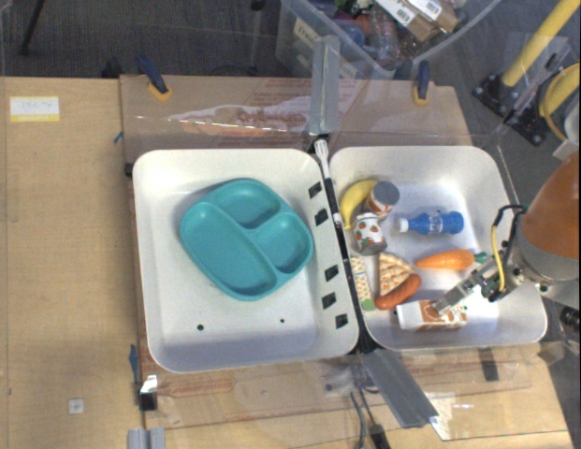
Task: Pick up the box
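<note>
— Where's the box (430,315)?
— Lying at the right bin's (477,162) front edge, beside a sausage (398,291).
— And the pincer (451,299)?
— Low over the box, touching its top; spread or pressed together, impossible to tell.

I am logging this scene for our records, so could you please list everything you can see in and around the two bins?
bins: 2, white, side by side on bench
plate: 1, teal, divided, left bin
banana: 1, yellow, right bin
bottle: 1, blue, right bin
carrot: 1, orange, right bin
sausage: 1, red, right bin
box: 1, white and orange, right bin's near edge
crate: 1, clear, behind bench
end effector: 1, grey, over the box
</note>
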Available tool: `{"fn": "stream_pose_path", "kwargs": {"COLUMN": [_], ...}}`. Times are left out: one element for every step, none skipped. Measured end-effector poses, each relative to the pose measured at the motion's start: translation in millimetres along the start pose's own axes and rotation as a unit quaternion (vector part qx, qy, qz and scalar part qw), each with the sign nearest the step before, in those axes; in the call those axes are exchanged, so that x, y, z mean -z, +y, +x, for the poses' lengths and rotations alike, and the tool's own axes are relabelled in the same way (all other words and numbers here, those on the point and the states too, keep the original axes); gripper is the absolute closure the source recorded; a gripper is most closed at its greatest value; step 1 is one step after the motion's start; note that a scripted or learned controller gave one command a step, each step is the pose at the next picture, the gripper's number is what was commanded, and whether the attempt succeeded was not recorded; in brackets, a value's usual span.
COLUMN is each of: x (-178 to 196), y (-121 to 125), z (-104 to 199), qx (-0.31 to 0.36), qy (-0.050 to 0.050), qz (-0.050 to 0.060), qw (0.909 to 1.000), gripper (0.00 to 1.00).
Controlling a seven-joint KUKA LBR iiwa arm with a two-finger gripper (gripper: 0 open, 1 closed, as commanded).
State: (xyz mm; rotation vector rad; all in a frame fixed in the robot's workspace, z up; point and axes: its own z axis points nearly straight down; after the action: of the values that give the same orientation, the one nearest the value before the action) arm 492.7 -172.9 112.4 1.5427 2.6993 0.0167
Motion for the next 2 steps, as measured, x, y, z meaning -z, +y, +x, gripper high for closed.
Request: {"fn": "stream_pose_path", "kwargs": {"x": [-4.7,-24.9], "y": [-20.8,94.8], "z": [-42.4,-108.2], "qx": [0.018,0.050], "qy": [-0.001,0.008], "qz": [-0.006,0.006], "qw": [0.9998,0.9987], "gripper": [0.00,0.00]}}
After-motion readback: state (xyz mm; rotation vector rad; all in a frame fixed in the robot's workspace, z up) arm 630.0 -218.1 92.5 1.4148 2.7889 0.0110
